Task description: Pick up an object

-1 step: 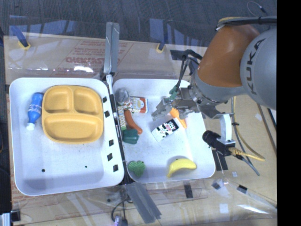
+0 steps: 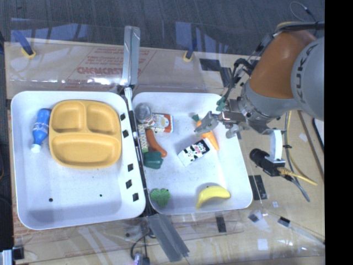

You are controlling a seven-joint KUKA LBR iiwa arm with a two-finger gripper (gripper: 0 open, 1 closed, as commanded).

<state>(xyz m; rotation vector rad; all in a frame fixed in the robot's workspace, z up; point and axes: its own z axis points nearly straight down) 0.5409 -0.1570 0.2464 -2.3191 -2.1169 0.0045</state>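
Note:
My gripper [image 2: 218, 125] hangs over the right part of the right bin [image 2: 234, 186], its fingers apart and open. An orange carrot [image 2: 212, 139] lies directly beneath it, partly hidden by the near finger; I cannot tell whether they touch. Just left of the carrot is a small black-and-white cow-patterned box [image 2: 194, 151]. A yellow banana [image 2: 213, 194] rests near the bin's front right corner. Nothing sits between the fingers.
The right bin also holds a grey can [image 2: 143, 113], a red-and-white packet [image 2: 161, 123], an orange-brown sausage [image 2: 154, 142], a dark green piece [image 2: 153, 160] and a green leafy item [image 2: 160, 196]. The left bin [image 2: 33, 203] holds a yellow divided plate [image 2: 85, 133] and a blue bottle [image 2: 41, 127].

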